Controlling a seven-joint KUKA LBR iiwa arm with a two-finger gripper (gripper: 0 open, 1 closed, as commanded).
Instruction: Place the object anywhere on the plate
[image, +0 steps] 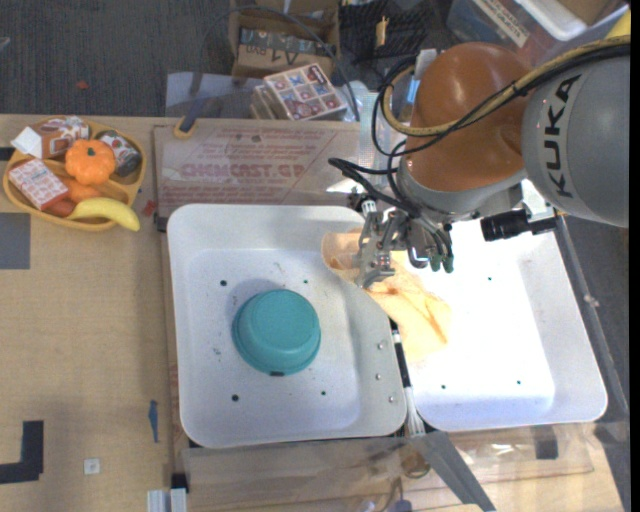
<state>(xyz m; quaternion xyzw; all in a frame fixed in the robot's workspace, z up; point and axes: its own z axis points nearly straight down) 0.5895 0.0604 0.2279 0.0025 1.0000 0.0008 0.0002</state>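
Nearest the viewer, the left shallow white plastic bin (200, 400) holds a round teal plate (277, 331), lying flat a little left of the bin's middle, with bare white floor all around it. Beside it, the right shallow white plastic bin (520, 380) is so brightly lit that its floor washes out and its far wall is hard to trace.

A pale yellow-orange floppy object (420, 310) lies across the ridge where the two bins meet, mostly on the right bin's side; its exact shape and material are hard to make out in the glare, and its far end is covered by the gripper. It is well apart from the teal plate.

The two-finger metal gripper (377, 268) hangs right over that far end, at the bins' shared edge. Cables and wrist hardware clutter the fingers, so I cannot tell whether they are spread or pressed together, nor whether they pinch the object.

Farther back, the grey arm with its orange band (470, 110) fills the far right and is cut off by the frame. At far left, on the wooden bench (80, 330), a yellow bowl (20, 190) holds toy fruit, including a small orange pumpkin (90, 160) and a yellow banana (105, 211).
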